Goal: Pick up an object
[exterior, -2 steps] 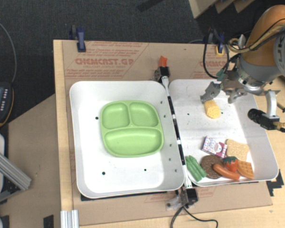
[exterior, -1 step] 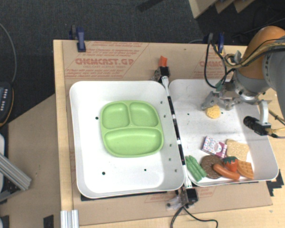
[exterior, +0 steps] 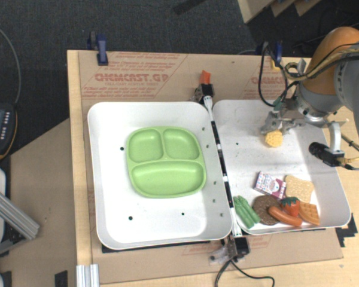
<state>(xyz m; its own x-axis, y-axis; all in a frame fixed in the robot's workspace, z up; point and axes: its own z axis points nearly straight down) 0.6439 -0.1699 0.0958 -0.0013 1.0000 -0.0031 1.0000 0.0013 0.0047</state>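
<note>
A small yellow corn-like piece point(exterior: 274, 139) lies on the floor of the right bin point(exterior: 245, 154), toward its far side. My gripper point(exterior: 279, 123) hangs low just above and behind this piece, at the end of the grey arm coming in from the right. Its fingertips sit close over the yellow piece, and I cannot tell whether they touch it. At the right bin's near corner lies a heap of toy food: a purple and white carton point(exterior: 269, 184), a tan cracker point(exterior: 299, 188), a brown patty point(exterior: 264, 208), a red-orange carrot point(exterior: 286, 214), a waffle point(exterior: 309, 213) and green pea pods point(exterior: 245, 211).
The left bin point(exterior: 107, 178) holds a green three-compartment plate point(exterior: 165, 161). A black divider rail point(exterior: 218, 157) runs between the bins. Cables hang by the arm's wrist at the right bin's far right side. Blue clamps hold the brown board at its far edge.
</note>
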